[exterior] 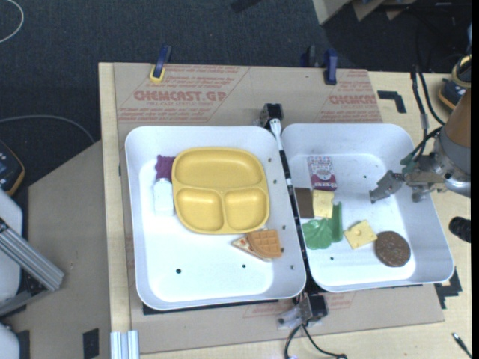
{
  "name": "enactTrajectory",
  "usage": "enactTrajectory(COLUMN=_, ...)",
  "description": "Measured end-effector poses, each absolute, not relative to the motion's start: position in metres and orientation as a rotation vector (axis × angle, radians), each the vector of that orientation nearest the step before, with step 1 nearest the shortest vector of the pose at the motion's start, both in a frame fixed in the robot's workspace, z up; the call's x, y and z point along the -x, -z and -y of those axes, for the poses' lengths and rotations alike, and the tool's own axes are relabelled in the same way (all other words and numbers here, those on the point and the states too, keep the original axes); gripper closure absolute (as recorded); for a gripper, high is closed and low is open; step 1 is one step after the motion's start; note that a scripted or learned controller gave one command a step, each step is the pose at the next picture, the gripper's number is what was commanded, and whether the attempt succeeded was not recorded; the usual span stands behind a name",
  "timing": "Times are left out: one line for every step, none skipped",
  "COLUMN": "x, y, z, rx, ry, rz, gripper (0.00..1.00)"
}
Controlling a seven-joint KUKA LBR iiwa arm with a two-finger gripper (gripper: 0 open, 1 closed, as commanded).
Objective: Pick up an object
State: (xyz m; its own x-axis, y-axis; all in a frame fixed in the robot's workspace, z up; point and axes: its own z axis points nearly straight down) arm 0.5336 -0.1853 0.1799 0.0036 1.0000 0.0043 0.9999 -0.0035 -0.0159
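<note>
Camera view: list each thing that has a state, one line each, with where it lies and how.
Yellow tray: flat, left bin, compartments up.
Waffle piece: flat, touching the tray's near edge.
White bottle: lying beside the tray's left edge.
Brown cookie: flat, right bin.
Cheese cube: loose, beside the cookie.
Green piece: lying in the right bin.
Gripper: over the right bin, holding nothing visible.

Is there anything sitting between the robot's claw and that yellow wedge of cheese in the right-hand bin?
Nothing visible does. The gripper hangs over the right bin, and only bare white floor lies between it and the cheese wedge below and to its left. The brown cookie sits to the cheese's right, off that line.
</note>
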Motion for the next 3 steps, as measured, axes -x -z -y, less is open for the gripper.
enactTrajectory(x=-0.537, y=-0.188, z=0.185, rx=2.221, ry=-0.001, rz=2.22, gripper=0.0)
enactTrajectory(x=-0.536, y=-0.137, z=0.175, rx=2.217, ry=-0.004, rz=2.216, gripper=0.0)
enactTrajectory(x=-0.535, y=-0.084, z=0.174, rx=2.217, ry=-0.004, rz=2.218, gripper=0.0)
